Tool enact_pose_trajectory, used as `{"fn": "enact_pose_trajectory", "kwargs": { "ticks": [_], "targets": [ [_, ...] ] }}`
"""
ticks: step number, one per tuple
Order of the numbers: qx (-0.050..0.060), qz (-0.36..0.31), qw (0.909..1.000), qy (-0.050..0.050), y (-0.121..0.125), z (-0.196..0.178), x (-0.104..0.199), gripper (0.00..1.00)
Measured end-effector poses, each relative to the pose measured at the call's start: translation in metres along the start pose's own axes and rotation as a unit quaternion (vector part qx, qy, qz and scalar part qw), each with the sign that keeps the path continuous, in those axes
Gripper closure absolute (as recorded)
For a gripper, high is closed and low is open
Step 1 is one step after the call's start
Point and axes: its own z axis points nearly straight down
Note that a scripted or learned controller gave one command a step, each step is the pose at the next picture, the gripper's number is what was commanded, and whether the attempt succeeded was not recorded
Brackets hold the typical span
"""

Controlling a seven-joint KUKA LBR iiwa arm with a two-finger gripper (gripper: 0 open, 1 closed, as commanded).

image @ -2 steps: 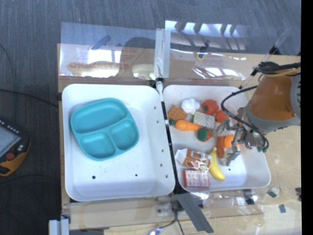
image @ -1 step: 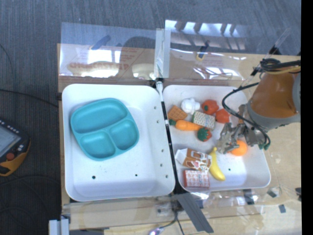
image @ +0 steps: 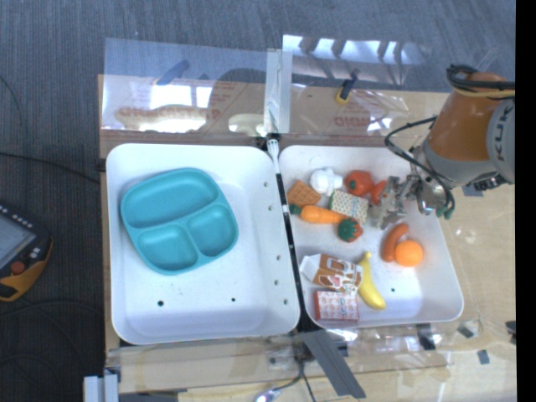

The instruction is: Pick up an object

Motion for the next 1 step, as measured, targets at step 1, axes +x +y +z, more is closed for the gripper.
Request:
{"fn": "enact_pose_trajectory", "kwargs": {
  "ticks": [1],
  "targets": [
    [0.0,0.0,1.0,0.001,0.0,0.0015,0.0006,0.0]
  ]
}}
